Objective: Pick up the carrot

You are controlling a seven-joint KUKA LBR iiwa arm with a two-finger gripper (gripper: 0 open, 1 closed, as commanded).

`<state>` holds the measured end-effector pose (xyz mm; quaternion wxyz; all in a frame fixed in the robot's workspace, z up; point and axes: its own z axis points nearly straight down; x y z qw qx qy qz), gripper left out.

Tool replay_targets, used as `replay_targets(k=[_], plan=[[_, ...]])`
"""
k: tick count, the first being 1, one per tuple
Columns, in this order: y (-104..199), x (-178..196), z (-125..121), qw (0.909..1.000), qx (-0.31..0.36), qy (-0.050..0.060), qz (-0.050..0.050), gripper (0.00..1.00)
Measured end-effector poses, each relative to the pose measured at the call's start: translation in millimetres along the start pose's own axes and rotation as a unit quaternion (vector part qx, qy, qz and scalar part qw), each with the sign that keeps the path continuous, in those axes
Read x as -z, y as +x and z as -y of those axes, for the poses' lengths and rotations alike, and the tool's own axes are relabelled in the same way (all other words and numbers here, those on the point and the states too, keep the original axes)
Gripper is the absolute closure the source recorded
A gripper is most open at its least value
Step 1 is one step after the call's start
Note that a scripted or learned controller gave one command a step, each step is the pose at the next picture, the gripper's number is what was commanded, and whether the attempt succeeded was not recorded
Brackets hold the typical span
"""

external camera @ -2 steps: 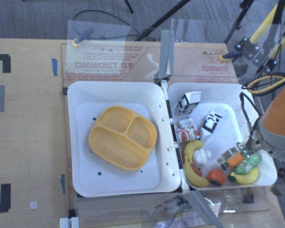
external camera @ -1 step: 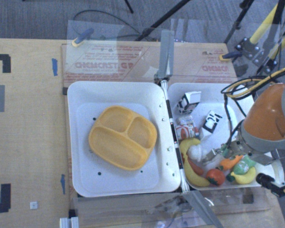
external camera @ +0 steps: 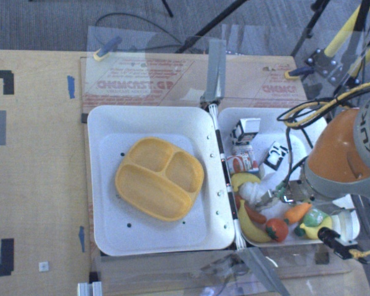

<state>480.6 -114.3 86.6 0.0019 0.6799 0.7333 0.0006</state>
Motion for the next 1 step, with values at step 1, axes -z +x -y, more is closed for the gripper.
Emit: replay_targets(k=[1], plan=[[-84.2,-0.6,5.7,0.9995,0.032,-0.001,-0.001,0.00]])
